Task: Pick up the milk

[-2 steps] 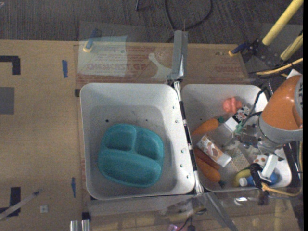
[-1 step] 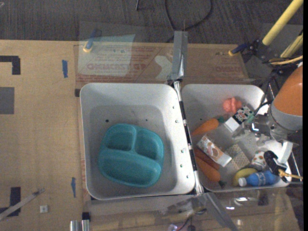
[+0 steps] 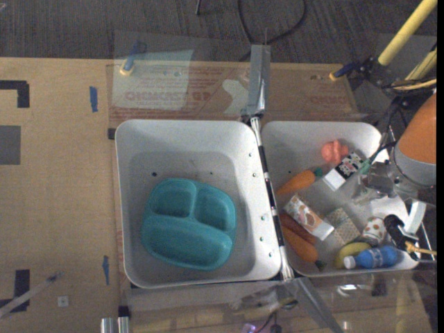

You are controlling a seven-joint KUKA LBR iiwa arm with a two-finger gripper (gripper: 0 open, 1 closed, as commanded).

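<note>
Milk lies in the right bin, near its far right side, next to a pink toy. It is a small black and white box on its side, slanting from low left to high right. The tool hangs just to the right of it and a bit nearer. I cannot tell if the tool is open or closed, or holding anything. My guess is it needs a short move left.
</note>
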